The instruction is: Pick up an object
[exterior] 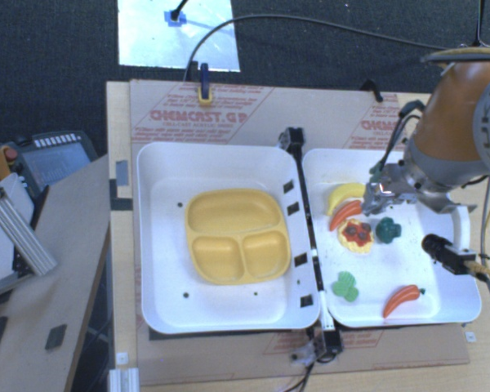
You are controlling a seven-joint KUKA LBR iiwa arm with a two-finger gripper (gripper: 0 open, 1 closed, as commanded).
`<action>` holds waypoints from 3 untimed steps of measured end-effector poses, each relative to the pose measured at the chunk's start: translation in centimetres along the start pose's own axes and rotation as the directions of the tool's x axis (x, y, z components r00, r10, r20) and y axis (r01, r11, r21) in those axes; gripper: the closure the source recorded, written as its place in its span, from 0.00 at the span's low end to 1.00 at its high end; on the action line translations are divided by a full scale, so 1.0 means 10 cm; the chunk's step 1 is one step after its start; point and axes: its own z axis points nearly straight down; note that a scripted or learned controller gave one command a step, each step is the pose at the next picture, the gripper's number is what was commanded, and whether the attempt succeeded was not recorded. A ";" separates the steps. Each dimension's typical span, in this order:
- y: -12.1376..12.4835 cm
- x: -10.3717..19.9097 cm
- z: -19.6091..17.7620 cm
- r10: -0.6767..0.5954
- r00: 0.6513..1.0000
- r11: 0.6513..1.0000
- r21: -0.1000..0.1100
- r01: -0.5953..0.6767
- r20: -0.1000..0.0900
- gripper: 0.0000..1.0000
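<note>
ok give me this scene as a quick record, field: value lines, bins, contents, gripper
left bin: holds a yellow divided tray
right bin: holds toy food
toy food: yellow banana, orange carrot, small pizza, dark green piece, light green piece, second orange carrot
gripper: over the right bin's upper part, beside the banana
gripper state: cannot tell
arm: reaches in from the right

"chemcast gp" printed on backing sheet (229, 109).
</note>
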 end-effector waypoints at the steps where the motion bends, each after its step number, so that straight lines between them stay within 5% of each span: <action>1: 0.23 0.49 0.02 0.000 1.000 1.000 0.000 0.000 0.000 1.00; 3: 0.46 1.69 -0.14 0.001 1.000 1.000 0.001 -0.001 -0.001 1.00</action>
